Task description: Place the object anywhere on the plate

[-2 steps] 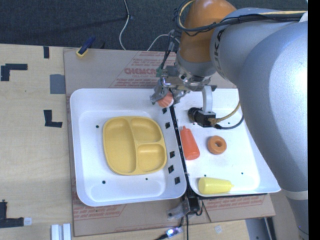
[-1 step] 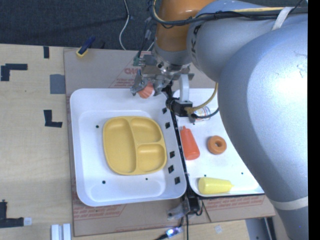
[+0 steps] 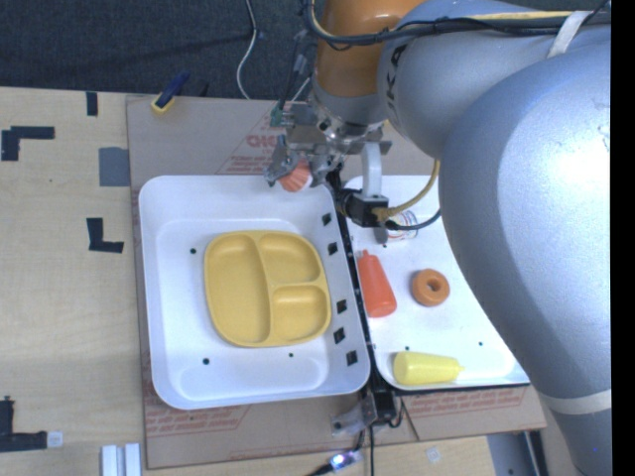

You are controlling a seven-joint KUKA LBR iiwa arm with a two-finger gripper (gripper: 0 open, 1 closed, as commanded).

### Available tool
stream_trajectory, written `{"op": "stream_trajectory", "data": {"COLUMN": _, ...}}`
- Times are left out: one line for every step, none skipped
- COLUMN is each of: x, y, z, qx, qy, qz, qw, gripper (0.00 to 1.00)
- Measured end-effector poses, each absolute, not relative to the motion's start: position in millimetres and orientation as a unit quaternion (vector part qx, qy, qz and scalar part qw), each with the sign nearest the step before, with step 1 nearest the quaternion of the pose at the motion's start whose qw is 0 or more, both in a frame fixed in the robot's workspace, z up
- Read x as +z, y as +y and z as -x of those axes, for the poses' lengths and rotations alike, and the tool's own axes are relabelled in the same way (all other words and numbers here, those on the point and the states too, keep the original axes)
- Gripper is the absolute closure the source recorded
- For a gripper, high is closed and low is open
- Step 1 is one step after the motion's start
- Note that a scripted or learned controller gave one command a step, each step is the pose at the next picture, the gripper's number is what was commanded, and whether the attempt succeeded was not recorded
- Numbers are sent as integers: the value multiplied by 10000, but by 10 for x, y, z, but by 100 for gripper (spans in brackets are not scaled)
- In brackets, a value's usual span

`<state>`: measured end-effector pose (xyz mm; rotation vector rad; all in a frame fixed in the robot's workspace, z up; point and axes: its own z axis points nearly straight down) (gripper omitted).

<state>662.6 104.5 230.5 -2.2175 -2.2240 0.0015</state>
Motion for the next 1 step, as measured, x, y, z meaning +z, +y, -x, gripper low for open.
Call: {"op": "stream_trajectory", "data": {"x": 2303, "y": 1042, "z": -6625, "qx": 10, "qy": -7080, "qz": 7062, "qw": 3, "gripper": 0}}
